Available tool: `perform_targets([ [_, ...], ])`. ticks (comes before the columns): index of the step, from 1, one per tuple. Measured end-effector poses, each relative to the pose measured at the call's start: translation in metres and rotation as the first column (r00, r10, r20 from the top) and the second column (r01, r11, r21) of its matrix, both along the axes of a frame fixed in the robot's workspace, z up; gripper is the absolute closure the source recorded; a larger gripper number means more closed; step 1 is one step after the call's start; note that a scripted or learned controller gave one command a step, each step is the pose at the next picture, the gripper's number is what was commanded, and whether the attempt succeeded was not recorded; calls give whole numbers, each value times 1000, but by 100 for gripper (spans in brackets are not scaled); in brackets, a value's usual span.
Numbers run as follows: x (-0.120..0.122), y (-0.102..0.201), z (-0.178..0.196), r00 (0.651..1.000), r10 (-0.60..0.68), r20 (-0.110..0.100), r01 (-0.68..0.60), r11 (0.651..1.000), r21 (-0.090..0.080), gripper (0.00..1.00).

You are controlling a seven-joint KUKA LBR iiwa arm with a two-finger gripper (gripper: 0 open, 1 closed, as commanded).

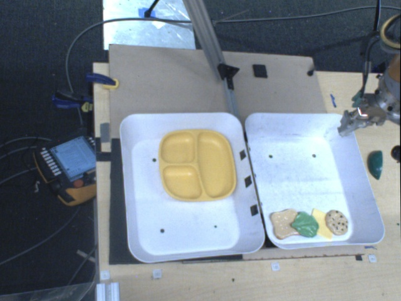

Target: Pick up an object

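White bins: left bin (141, 231) is holding a yellow tray (197, 165); right bin (301, 162) is holding four small pieces along its near wall.
Pieces: toast (283, 223), green leaf (306, 224), cheese (321, 219) and cookie (337, 221) are lying bunched, the leaf touching the toast and overlapping the cheese.
Gripper: gripper (348, 125) is hanging at the right bin's far right corner, well apart from the pieces; whether it is open or closed cannot be told, and nothing is showing in it.
Risk, crowding: fingers coming down on the cluster are likely to be catching two pieces or pushing one aside, since they are lying against each other.
Risk, wall: the pieces are sitting just beside the near wall, so a finger may be striking the rim.
Risk, flatness: such thin pieces are probably offering little edge to pinch.
Surroundings: teal object (374, 164) is resting on the tabletop (376, 199) outside the right bin; cables and a handheld unit (67, 162) are lying off to the left.
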State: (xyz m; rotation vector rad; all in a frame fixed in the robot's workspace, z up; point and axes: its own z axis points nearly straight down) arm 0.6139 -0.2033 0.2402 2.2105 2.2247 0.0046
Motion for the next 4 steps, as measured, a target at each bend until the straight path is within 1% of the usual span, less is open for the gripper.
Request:
perform_targets([
  [2,16,109,14,1000,4,-3,-4,1000,2,100],
  [3,19,157,-1,1000,3,-5,-3,1000,3,100],
  [4,31,212,2,1000,5,-2,-5,1000,4,100],
])
